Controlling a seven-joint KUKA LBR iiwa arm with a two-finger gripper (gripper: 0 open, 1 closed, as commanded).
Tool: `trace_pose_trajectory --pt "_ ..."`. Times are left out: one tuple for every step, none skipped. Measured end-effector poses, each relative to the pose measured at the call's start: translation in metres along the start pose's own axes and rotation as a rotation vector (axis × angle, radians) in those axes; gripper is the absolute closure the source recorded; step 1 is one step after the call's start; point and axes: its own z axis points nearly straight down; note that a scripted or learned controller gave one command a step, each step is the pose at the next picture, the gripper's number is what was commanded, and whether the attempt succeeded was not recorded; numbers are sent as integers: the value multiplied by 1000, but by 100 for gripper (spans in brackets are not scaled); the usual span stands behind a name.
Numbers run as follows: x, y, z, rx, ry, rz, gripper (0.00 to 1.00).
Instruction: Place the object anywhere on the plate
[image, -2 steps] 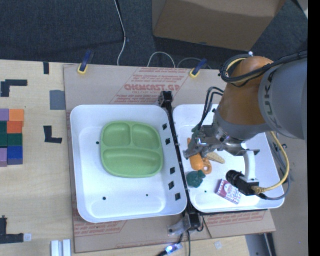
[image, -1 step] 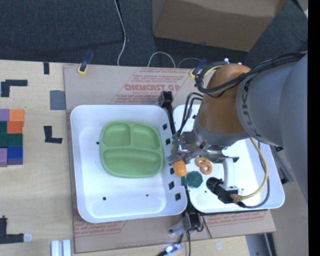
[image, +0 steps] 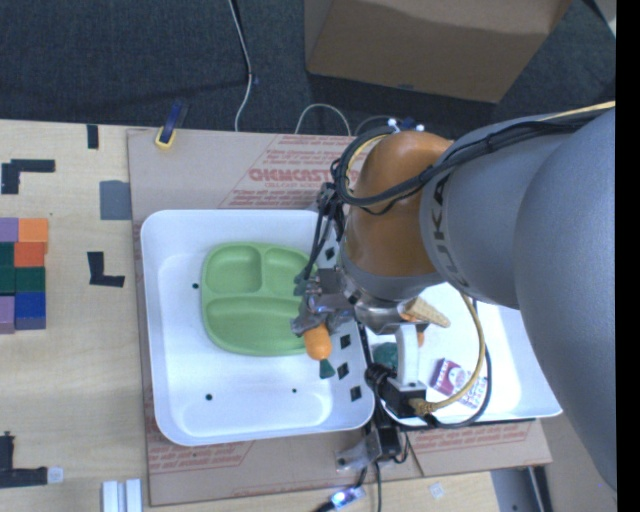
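The arm (image: 480, 210) comes in from the right and covers most of the right bin (image: 520, 385); its orange band sits over the wall between the two bins. The gripper (image: 312, 318) is at the right edge of the green plate (image: 250, 300), which lies in the left bin (image: 180, 330) and has three compartments; the fingers are closed on a small orange object (image: 318, 345), which shows between their tips. The orange object hangs at the lower right rim of the plate, partly over the plate and partly over the white floor of the bin; whether it touches the plate I cannot tell. In the right bin a pale wedge (image: 428, 314), a green piece (image: 384, 354) and a small printed packet (image: 449, 376) lie near the arm; coloured blocks (image: 24, 275) stand on the bench at the far left.
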Motion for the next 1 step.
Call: trace_pose_trajectory --pt "-4 0 0 0 -3 5 0"
